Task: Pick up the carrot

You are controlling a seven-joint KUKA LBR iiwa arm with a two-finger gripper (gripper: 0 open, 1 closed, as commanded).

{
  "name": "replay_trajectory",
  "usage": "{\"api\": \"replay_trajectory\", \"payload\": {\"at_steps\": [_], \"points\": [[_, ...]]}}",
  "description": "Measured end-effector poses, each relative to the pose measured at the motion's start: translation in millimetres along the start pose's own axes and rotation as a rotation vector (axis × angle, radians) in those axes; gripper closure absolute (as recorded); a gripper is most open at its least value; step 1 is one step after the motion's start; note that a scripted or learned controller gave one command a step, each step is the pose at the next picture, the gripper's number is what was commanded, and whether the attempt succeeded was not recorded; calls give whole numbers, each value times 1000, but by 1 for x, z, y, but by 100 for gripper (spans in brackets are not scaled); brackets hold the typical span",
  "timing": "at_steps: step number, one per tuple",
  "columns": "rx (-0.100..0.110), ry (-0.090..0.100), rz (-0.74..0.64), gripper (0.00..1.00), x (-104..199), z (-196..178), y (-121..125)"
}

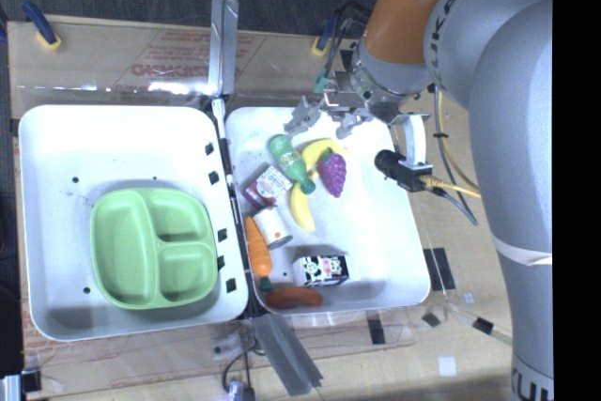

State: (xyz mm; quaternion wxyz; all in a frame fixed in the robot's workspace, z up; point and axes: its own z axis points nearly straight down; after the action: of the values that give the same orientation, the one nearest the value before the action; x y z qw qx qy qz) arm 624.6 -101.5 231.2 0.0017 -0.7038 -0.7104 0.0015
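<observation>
We see the gripper (pixel 328 117) spread open, holding nothing, above the right bin's (pixel 394 239) far edge. The carrot (pixel 258 249) lies against that bin's left wall, well apart.

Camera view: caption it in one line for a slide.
The pincer hovers at the right bin's far edge; the carrot lies by its left wall.
</observation>
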Motion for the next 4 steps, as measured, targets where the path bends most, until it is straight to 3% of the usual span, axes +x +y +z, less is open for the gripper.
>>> {"api": "replay_trajectory", "payload": {"at_steps": [1, 2, 3, 4], "points": [[1, -1, 81, 0, 92, -20, -31], [-2, 0, 172, 0, 113, -117, 16], [2, -1, -108, 0, 166, -77, -26], [-1, -2, -571, 0, 208, -91, -110]]}}
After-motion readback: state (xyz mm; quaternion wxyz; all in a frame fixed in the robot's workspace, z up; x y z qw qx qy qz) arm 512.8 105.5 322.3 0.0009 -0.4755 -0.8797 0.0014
